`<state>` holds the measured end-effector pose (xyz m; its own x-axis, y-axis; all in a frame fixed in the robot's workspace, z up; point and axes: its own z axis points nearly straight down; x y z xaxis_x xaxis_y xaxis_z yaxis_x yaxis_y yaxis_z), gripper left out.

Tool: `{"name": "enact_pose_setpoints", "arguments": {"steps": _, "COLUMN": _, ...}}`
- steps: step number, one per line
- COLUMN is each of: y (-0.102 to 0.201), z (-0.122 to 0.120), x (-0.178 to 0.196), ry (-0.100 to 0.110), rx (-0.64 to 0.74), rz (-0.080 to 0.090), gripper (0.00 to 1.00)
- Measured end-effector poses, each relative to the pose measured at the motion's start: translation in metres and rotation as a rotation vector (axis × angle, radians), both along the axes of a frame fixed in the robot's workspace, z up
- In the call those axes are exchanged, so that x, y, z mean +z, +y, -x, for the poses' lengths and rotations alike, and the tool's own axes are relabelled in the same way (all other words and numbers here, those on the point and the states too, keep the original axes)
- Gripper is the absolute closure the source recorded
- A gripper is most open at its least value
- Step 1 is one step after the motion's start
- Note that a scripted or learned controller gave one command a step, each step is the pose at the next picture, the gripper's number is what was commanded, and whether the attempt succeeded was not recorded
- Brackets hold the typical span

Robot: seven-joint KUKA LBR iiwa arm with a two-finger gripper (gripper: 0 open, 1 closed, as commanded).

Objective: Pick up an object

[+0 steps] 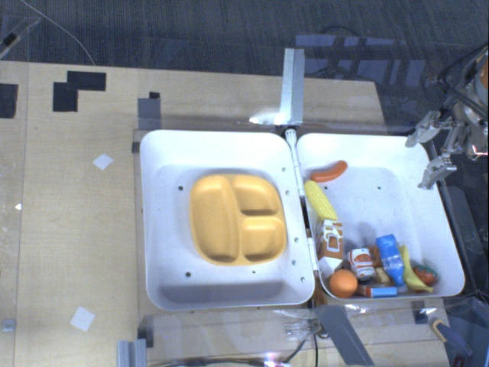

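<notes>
Objects for picking sit in right bin (428, 228): sausage (329, 171), corn (320, 200), orange (344, 283), blue bottle (390, 258). Yellow tray (237, 219) in left bin (164, 228). Gripper (435, 147) over right bin's far corner, jaws released, nothing between them.

— Where's your grey metal two-finger end effector (433, 153)?
— At your view's right edge, hanging low. Its fingers (430, 176) are spread apart, with nothing between them.
</notes>
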<state>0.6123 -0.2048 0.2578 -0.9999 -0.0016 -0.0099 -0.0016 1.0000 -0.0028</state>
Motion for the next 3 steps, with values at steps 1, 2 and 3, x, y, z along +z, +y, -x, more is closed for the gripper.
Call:
{"name": "enact_pose_setpoints", "arguments": {"steps": 1, "y": 0.002, "z": -0.015, "x": -0.157, "ry": 0.013, "rx": 0.007, "rz": -0.005, "gripper": 0.0}}
{"name": "enact_pose_setpoints", "arguments": {"steps": 2, "y": 0.0, "z": 0.054, "x": -0.128, "ry": -0.028, "rx": -0.218, "rz": 0.0, "gripper": 0.0}}
{"name": "enact_pose_setpoints", "arguments": {"steps": 3, "y": 0.022, "z": -0.001, "x": -0.168, "ry": -0.004, "rx": -0.156, "rz": -0.003, "gripper": 0.0}}
